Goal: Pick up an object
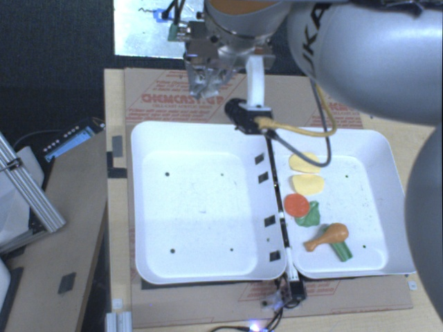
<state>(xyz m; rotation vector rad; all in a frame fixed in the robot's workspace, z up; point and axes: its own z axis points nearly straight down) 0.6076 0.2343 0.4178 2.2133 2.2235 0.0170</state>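
My gripper (201,88) hangs high over the bench's back edge, above the far rim of the left bin (201,199), with nothing visible between its fingers. In the right bin (367,185) lie several small toy foods near its left side: a yellow piece (302,162), a second yellow piece (307,184), a red-orange round piece (297,205) on a green leaf (311,216), a brown drumstick (327,236) and a green stick (343,252). The gripper is well away from all of them, up and to the left.
The big grey arm (374,40) crosses the top right and overhangs the right bin's far side. A metal frame (28,192) and a blue-edged device (69,140) stand left of the bench. A cardboard sheet (166,95) lies under both bins.
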